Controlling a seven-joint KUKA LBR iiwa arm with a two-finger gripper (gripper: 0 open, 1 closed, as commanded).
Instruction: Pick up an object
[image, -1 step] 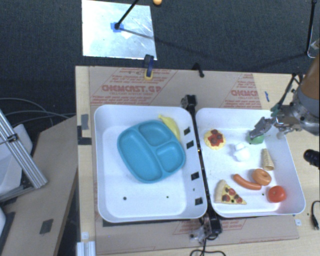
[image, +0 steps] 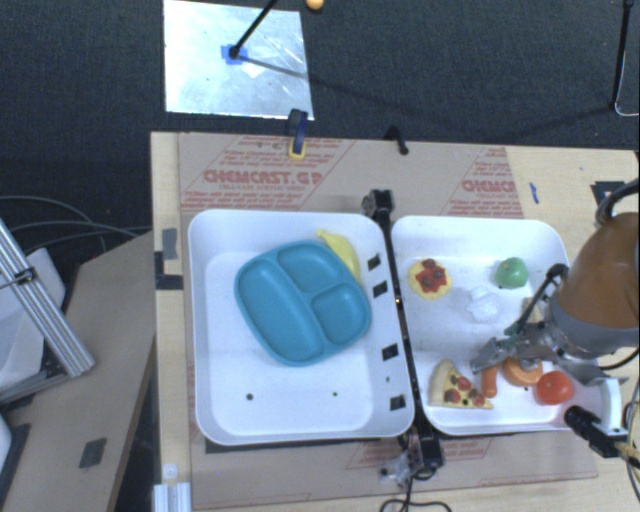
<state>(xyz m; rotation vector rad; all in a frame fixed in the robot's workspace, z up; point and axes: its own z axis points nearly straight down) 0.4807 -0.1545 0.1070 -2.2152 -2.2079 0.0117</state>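
Red plastic tomato (image: 554, 386) at right bin's (image: 470, 232) front edge crowds my gripper (image: 497, 352), finger state unclear; neighbours could spoil the grab.

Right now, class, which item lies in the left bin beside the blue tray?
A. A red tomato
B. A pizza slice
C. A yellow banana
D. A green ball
C: the banana pokes out at the far right edge of the blue tray in the left bin; the pizza slice, green ball and tomato lie in the right bin.
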